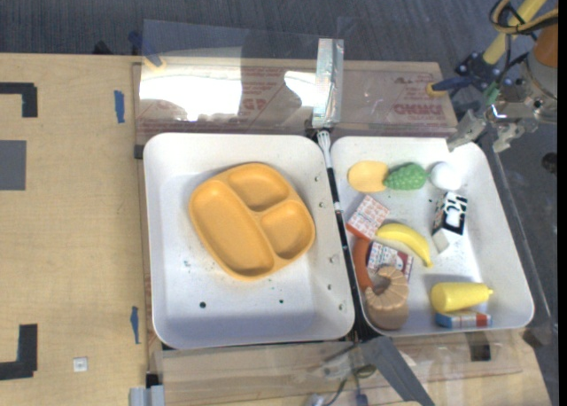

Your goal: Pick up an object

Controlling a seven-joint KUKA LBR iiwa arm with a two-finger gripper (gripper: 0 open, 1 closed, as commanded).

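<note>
The right bin (pixel 509 245) holds several objects. A yellow lemon (pixel 368 175), a green bumpy piece (pixel 407 176) and a white ball (pixel 440 174) lie along its far side. Below them are a black-and-white box (pixel 452 215), a banana (pixel 405 241), two red-and-white packets (pixel 368 215), a brown cylinder (pixel 387 300), a yellow bottle (pixel 459 294) and a small tube (pixel 462 319). My gripper (pixel 486 134) hangs over the bin's far right corner, just right of the white ball, with nothing seen in it.
The left bin (pixel 168 289) carries an orange divided plate (pixel 252 218). A clear panel with a metal post (pixel 328 85) stands behind both bins. Yellow cables (pixel 523 5) loop above the wrist at the top right. Wooden bench lies to the left.
</note>
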